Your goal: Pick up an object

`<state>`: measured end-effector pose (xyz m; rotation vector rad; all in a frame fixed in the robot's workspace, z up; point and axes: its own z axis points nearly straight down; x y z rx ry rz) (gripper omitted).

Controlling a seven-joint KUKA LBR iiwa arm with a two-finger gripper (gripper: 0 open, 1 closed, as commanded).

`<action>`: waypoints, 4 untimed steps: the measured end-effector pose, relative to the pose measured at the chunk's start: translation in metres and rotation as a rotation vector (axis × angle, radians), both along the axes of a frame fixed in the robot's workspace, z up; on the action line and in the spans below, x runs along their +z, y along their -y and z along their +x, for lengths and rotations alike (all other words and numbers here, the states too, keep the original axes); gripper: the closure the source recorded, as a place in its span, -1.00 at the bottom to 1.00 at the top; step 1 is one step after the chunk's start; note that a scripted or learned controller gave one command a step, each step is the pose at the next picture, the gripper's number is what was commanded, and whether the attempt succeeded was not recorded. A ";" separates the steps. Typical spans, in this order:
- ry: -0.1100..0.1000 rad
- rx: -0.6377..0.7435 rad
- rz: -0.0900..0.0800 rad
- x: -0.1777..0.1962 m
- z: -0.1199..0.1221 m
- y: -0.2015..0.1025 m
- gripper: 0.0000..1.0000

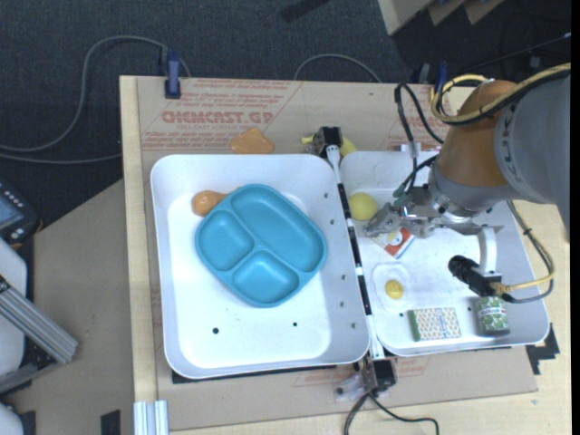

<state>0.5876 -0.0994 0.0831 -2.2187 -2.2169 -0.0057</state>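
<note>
Glossy plastic tray (261,243) — matt cardboard (217,116)

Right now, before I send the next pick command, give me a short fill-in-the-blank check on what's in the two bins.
1. The blue divided tray lies in the ____ bin of the camera view.
2. The small orange object beside that tray touches its upper-____ edge.
3. The gripper hangs over the ____ bin, near the yellow ball.
4. The divided tray has ____ compartments.

Missing words: left; left; right; three
</note>
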 end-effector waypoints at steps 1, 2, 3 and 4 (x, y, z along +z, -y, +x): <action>0.012 0.001 -0.005 0.017 0.003 0.001 1.00; 0.010 0.001 -0.005 0.016 0.002 0.001 -1.00; 0.007 0.001 -0.006 0.005 0.004 -0.004 -1.00; 0.016 0.000 -0.007 0.007 -0.007 -0.001 -1.00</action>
